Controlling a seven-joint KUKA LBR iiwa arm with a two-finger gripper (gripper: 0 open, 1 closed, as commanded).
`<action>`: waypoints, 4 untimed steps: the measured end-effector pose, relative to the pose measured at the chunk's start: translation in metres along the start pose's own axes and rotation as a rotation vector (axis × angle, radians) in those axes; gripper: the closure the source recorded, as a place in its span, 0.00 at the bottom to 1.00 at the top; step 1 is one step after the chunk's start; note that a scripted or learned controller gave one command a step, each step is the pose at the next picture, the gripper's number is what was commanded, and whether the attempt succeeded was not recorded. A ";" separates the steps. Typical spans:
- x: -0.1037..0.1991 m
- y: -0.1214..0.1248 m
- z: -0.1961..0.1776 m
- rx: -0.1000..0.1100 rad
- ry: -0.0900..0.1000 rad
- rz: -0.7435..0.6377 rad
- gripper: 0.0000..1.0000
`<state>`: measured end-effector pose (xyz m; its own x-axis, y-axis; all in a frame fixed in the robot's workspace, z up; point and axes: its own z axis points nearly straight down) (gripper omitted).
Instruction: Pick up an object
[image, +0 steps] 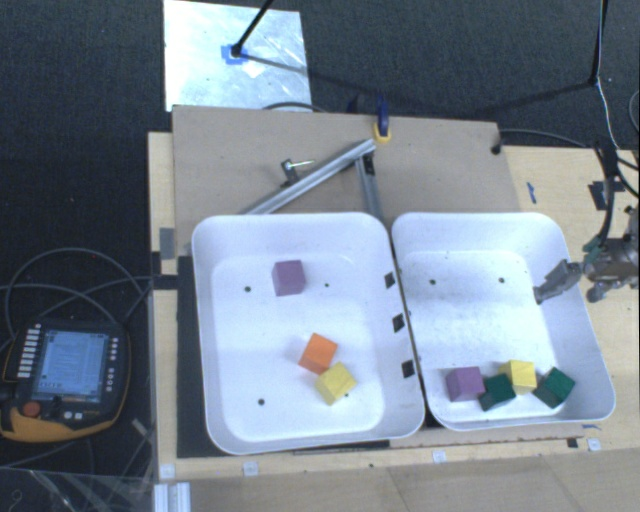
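Both white bins fill the lower middle of the frame, and they come nearest the lens of anything on the bench. Across the left bin (215, 400), lying centre-left, three cubes are spread: a purple cube (288, 277) toward its upper middle, an orange cube (318, 352) lower down, and a yellow cube (336, 383) touching the orange one at its lower right corner. Along the bottom wall of the right bin (575, 300), at centre-right, four smaller blocks sit in a tight row: a second purple block (464, 382), a dark green block (496, 392) just beside it, a small yellow block (522, 374), and another green block (554, 386) at the row's right end.

At the right edge of the frame, over the right bin's rim, the gripper (556, 283) reaches in; one grey finger points left and slightly down into the bin. No block is between its fingers, and how far apart they stand I cannot tell from this angle.

What matters for the pick is direction: the row of four lies straight down the frame from the gripper, along the same bin's lower wall, with the right-hand green block closest. The cubes of the left bin lie well apart to the left, beyond the dividing rims. My judgement is that the row is the nearer target, though its crowding may hamper a clean grasp.
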<state>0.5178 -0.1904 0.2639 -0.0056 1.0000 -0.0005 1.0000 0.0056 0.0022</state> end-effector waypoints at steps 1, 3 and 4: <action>0.000 0.000 0.000 0.000 0.000 0.001 0.00; -0.011 0.002 0.119 0.005 0.001 0.003 0.00; -0.011 0.001 0.171 0.005 0.001 0.003 0.00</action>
<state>0.5196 -0.2016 0.0930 -0.0026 1.0000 0.0007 1.0000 0.0026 -0.0026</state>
